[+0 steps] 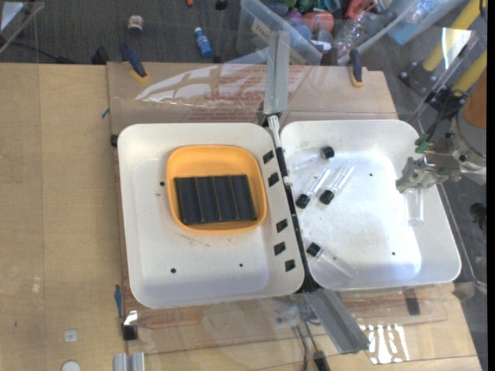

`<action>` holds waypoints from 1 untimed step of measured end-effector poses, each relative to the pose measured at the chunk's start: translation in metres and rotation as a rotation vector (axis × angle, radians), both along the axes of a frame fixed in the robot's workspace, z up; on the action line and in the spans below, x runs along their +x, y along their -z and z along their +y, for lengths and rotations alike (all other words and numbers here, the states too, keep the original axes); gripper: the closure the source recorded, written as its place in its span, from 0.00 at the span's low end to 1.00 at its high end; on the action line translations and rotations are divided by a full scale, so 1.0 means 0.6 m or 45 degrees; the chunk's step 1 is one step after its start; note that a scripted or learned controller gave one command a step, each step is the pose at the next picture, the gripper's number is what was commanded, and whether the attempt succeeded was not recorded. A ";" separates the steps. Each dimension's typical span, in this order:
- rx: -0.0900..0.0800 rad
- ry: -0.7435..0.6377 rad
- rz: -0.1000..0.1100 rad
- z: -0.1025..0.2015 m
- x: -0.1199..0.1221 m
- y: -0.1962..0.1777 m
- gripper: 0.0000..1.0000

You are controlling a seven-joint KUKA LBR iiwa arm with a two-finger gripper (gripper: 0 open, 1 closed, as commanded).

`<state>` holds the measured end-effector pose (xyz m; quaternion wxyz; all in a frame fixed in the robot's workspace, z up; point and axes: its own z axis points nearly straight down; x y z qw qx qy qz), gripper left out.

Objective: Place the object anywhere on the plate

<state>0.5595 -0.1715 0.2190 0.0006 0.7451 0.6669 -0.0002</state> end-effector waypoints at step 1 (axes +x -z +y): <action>-0.001 -0.035 -0.002 -0.021 0.102 0.050 1.00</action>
